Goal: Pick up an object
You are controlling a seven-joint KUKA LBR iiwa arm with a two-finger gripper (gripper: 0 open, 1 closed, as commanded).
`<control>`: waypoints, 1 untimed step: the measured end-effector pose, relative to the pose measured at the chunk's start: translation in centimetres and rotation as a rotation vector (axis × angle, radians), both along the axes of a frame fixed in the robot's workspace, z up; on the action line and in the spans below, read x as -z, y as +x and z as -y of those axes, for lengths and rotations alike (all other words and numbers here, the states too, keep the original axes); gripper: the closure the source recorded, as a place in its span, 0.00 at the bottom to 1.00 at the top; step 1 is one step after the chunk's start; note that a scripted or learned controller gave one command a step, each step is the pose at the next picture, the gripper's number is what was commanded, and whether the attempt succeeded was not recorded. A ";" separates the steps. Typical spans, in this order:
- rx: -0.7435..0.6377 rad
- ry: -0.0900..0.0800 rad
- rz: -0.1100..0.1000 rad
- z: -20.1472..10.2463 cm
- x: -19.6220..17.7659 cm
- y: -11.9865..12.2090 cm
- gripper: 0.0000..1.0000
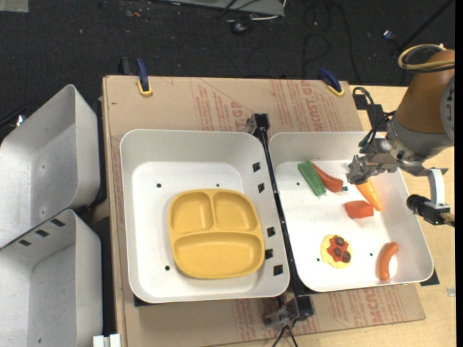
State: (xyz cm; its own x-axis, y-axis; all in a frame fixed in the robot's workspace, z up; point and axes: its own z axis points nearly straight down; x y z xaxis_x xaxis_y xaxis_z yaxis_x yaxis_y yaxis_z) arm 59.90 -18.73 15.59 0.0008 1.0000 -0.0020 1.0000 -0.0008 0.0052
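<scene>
The right bin (405, 266) holds several toy foods. A green strip (312, 178) lies beside an orange-red carrot-like piece (330, 181) at the back. A red block (359, 209) sits mid-bin, a small pizza (336, 250) lies toward the front, and a sausage (387, 260) rests at the front right. An orange wedge (370, 192) lies just under my gripper (361, 173), which hangs low over the bin's back right area. I see nothing held between its fingers.
The left bin (137, 215) holds a yellow divided tray (215, 233). A black divider (269, 186) separates the bins. Grey containers (43, 194) stand off the bench at the left. The arm's wrist (423, 114) looms over the right bin's back right corner.
</scene>
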 end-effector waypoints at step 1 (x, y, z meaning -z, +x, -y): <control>-0.004 0.001 0.001 -0.8 -4.7 0.1 1.00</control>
State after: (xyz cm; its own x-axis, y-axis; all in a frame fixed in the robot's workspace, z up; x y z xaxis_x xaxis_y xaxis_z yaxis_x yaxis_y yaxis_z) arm 59.96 -17.93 20.29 -0.0033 1.0000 -0.0015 1.0000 0.0033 0.0058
